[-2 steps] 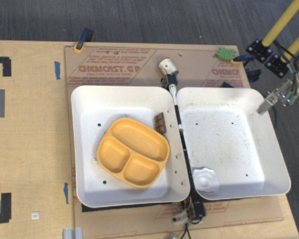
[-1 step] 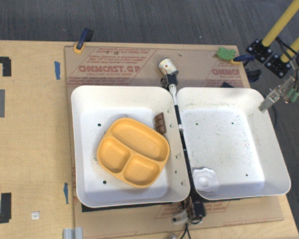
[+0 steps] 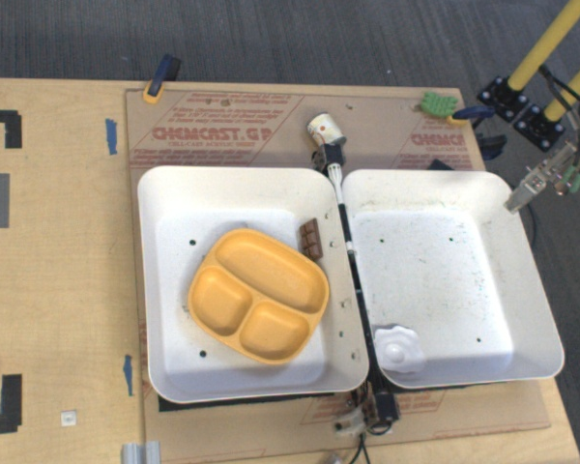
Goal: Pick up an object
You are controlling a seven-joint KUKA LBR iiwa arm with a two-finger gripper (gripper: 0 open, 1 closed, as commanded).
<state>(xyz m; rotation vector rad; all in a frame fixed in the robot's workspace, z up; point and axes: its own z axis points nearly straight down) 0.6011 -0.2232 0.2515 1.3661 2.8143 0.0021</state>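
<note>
The gripper (image 3: 534, 188) hangs at the far right corner of the right bin (image 3: 435, 220), just over its rim, and nothing sits between its fingers; whether those fingers are apart or together I cannot tell at this size and blur. From there, every object lies well away from it, toward the left and nearer the camera. The yellow tray (image 3: 259, 295), with 3 compartments, rests flat in the left bin (image 3: 174, 211), probably because its broad base leaves it no other stable pose; its long axis runs on a diagonal, from the upper right down to the lower left of the bin, with the 1 large compartment on the side facing the gripper and the 2 small ones on the far side. A small brown block (image 3: 310, 239) stands just beside the tray's upper right edge, close to the wall between the 2 bins, its long axis running roughly along that wall. The nearest piece to the gripper is a white lump (image 3: 399, 346) in the right bin's front left corner, pale against the floor and without a clear long axis. The gripper's parked position off to the side likely keeps the camera's sight of both bins open.
</note>
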